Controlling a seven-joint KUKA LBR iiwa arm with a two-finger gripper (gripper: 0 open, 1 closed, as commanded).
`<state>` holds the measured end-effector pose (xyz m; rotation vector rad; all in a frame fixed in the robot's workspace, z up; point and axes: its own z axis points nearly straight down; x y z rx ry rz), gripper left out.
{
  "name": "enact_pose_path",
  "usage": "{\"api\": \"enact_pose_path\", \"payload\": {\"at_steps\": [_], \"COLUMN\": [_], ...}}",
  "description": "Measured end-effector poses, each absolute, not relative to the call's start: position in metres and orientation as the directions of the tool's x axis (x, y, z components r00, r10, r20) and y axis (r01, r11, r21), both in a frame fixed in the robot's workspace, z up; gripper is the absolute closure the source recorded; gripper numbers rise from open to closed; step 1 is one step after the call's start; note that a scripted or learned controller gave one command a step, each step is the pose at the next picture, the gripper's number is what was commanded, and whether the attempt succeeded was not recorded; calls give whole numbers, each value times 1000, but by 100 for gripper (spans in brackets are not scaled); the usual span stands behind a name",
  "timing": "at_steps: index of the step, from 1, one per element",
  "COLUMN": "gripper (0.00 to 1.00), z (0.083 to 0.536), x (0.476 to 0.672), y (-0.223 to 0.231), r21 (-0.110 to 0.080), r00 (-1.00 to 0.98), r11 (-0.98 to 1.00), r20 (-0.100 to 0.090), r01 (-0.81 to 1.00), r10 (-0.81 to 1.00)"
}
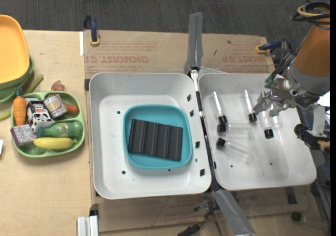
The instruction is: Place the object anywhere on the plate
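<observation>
Two white bins sit side by side on the bench. The left bin holds a teal plate at its centre, and a dark ribbed block lies flat on that plate, slightly skewed and within the rim.

The right bin holds several clear tubes with black caps. One tube lies toward the far left of the bin, cap at its near end. A second tube lies to its right, also pointing near to far. A third tube lies nearer, close to the bin's middle, with its cap at the left end. A fourth tube lies further right, just below the gripper.

The arm comes in from the right, orange band above a grey wrist. The gripper hangs over the far right part of the right bin, above the tubes. I cannot tell whether anything is between its fingers, nor whether they are apart or together.

On the bench to the left, a green tray holds toy food, and yellow and green dishes are stacked at the far left.
</observation>
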<state>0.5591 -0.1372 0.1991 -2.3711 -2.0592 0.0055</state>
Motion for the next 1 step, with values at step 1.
{"api": "enact_pose_path", "payload": {"at_steps": [1], "gripper": [0], "z": [199], "x": [559], "y": [-137], "r21": [-3], "r00": [141], "r11": [-141], "r20": [-2], "r01": [990], "r10": [990]}}
